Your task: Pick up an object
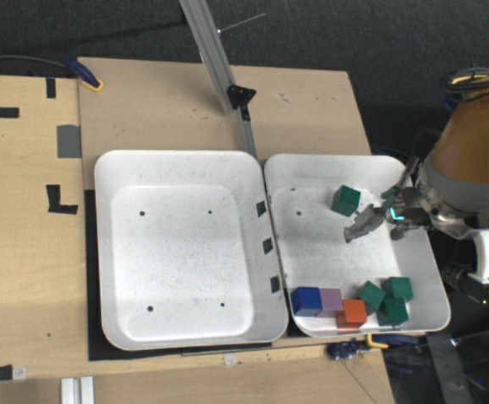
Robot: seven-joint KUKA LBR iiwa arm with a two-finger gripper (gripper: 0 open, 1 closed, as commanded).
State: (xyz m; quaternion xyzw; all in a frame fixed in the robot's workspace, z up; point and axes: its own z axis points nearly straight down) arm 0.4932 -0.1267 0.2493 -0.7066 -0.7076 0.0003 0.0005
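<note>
Gripper (377, 225) open, empty, beside green cube (345, 200)

Showing a bulbous orange band (470, 146) above the wrist, a grey ring beneath it. Ending in a dark metal gripper (377, 224) with slim grey fingers (361, 226); glowing a small teal light near the wrist.

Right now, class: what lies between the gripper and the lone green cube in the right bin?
Nothing: in the camera view, only bare white floor of the right bin separates the gripper from the green cube just up and left of it.
</note>
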